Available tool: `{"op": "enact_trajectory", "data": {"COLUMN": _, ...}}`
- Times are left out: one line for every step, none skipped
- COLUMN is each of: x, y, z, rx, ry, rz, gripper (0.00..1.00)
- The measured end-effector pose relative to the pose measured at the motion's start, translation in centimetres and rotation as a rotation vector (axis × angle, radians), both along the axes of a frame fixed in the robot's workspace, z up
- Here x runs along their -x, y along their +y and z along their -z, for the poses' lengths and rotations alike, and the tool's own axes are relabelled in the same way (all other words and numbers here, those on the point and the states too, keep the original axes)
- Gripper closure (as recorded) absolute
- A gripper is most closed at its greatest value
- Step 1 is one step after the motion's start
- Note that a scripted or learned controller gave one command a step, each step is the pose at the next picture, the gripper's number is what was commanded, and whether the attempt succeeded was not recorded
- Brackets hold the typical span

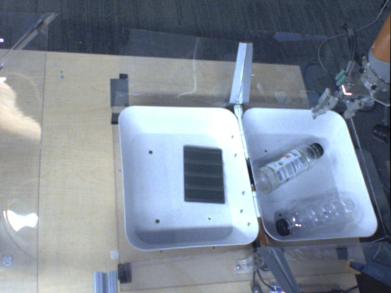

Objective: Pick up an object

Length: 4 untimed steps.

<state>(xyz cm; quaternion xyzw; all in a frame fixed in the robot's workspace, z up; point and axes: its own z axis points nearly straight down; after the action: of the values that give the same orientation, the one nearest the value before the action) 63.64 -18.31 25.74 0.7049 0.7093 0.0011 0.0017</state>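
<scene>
Clear bottle (314, 215) lies on its side along the near edge of the right bin (351, 140), dark cap toward the near-left corner; see-through, hard to read against the white floor. Just beyond it the labelled bottle (288, 165) lies slantwise, dark cap toward the far right, base close to the bin's left wall. Either would do as the pick. In the left bin (131, 163) a dark ribbed slab (204, 174) lies flat mid-floor, well apart from both bottles. Hand (339, 99) hovers over the right bin's far-right corner, over the rim, holding nothing; its fingers look spread, released.

Risks, as I judge them: round bottles roll if the fingers close along the axis rather than across it; slick plastic can squirt out. Clear bottle sits near the near wall, so a finger may hit the rim. Labelled bottle's base near the left wall leaves little finger room there. Flat slab gives little edge to pinch.
</scene>
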Motion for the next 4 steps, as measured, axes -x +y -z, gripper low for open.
{"op": "enact_trajectory", "data": {"x": 2.1, "y": -1.7, "z": 16.1, "rx": 0.002, "ry": -0.004, "rz": -0.169, "gripper": 0.00}}
{"op": "enact_trajectory", "data": {"x": 7.1, "y": -2.3, "z": 16.8, "rx": 0.003, "ry": -0.006, "rz": -0.364, "gripper": 0.00}}
{"op": "enact_trajectory", "data": {"x": 11.8, "y": 1.6, "z": 16.7, "rx": 0.007, "ry": -0.013, "rz": -0.508, "gripper": 0.00}}
{"op": "enact_trajectory", "data": {"x": 10.1, "y": 9.3, "z": 16.7, "rx": 0.005, "ry": -0.015, "rz": -0.518, "gripper": 0.00}}
